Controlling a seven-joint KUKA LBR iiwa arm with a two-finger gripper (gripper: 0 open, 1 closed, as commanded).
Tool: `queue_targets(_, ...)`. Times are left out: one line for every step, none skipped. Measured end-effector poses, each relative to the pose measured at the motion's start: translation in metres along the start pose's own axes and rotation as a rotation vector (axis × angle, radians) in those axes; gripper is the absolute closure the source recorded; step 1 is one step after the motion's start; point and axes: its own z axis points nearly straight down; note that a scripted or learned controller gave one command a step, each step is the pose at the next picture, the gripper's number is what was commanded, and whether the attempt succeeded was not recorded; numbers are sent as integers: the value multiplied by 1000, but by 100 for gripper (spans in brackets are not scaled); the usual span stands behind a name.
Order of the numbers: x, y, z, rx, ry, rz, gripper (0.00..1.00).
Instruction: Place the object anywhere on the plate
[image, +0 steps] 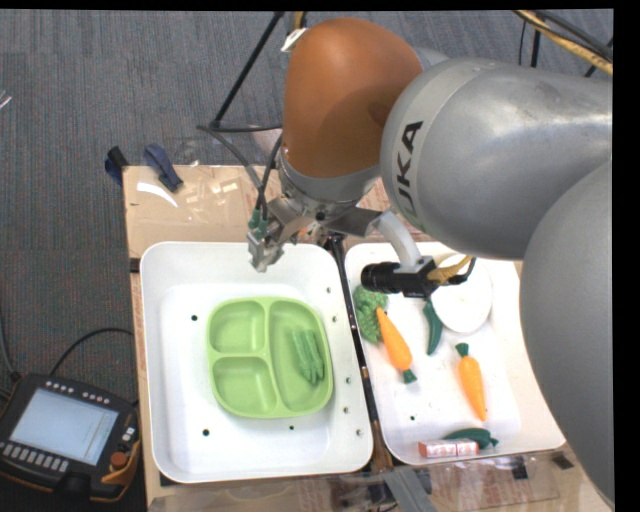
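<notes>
Your claw hangs over the back edge of the left bin, just behind the green plate, and you cannot tell how it stands because it is small and partly hidden by the arm. The green pea pod already lies in the long right compartment of the plate. In the right bin you see two carrots, a broccoli piece and a white round thing.
</notes>
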Motion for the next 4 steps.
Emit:
queue_targets(-1,39,74,14,3,68,100)
queue_targets(24,43,123,10,3,21,100)
queue_targets(-34,23,124,4,0,-18,100)
queue_targets(1,-43,21,-5,-1,-365,100)
